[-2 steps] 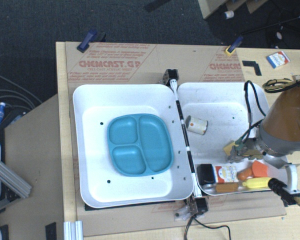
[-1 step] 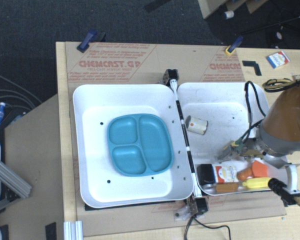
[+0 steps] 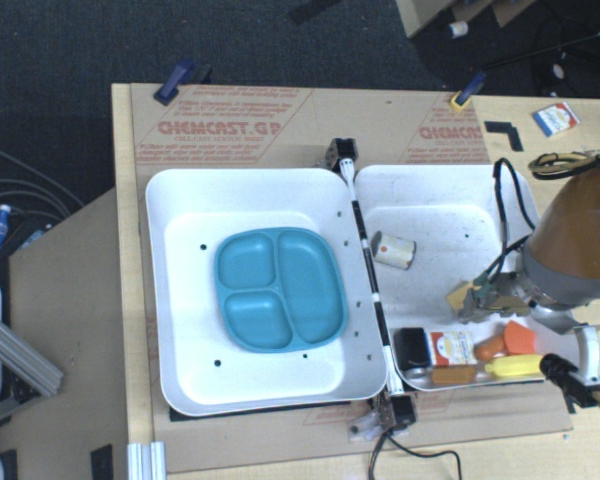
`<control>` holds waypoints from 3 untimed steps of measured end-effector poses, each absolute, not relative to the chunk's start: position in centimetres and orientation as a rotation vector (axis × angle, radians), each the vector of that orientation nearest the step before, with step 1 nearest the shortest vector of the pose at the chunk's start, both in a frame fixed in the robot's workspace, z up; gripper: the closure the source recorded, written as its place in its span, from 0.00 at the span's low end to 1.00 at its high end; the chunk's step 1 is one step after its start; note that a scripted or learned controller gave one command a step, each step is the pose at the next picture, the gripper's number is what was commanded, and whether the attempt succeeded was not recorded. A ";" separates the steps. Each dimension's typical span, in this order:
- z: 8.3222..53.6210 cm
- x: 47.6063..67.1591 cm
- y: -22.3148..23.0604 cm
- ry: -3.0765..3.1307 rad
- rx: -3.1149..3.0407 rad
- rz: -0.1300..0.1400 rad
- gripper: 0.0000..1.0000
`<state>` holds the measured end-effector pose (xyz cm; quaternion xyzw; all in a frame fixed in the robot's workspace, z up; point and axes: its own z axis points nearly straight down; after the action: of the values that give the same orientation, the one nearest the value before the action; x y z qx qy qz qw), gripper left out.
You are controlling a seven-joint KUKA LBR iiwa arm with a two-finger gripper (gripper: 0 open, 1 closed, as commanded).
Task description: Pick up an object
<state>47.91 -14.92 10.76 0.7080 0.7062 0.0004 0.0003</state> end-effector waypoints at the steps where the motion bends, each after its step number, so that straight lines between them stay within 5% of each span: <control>1: 10.8 47.9 -14.9 2.218 2.224 0.001 0.00; 2: 11.7 47.9 -14.9 2.217 2.224 0.002 1.00; 3: 11.7 47.9 -14.9 2.217 2.224 0.002 0.00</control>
<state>47.93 -14.90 11.72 0.7082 0.7060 0.0006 0.0006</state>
